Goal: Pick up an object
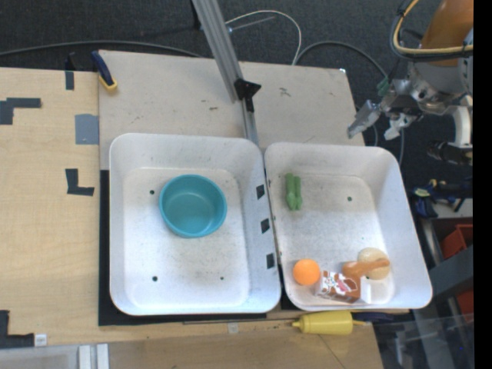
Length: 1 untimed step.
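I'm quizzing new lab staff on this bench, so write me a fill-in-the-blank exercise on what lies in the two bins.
1. The teal bowl sits in the ____ bin.
2. The ball in the right bin is ____ in colour.
3. The green object lies near the right bin's ____ wall.
4. The yellow bottle lies ____ the bins.

Missing words: left; orange; left; outside

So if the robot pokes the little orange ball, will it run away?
Probably. The orange ball looks round and smooth, so a nudge would likely send it rolling across the flat right bin. The packet beside it might stop it. It looks small, so likely light.
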Each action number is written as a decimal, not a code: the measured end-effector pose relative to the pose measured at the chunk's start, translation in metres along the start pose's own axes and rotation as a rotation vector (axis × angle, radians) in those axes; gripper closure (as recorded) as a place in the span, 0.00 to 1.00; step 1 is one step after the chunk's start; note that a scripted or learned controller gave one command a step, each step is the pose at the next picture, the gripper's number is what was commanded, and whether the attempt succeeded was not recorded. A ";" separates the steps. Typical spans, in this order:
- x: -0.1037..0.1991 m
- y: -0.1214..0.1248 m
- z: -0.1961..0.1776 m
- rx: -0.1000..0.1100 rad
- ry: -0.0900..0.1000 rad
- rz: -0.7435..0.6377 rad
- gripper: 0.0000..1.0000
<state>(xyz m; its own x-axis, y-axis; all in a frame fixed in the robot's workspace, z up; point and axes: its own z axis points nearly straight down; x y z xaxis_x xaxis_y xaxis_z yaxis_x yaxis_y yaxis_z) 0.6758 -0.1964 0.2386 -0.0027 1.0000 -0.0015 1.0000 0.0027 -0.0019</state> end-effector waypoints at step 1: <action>0.000 0.000 0.000 0.000 0.000 0.000 0.00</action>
<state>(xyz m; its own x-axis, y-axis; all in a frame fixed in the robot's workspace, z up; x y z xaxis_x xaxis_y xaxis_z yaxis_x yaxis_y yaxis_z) 0.6758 -0.1964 0.2386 -0.0024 1.0000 -0.0019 1.0000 0.0024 -0.0020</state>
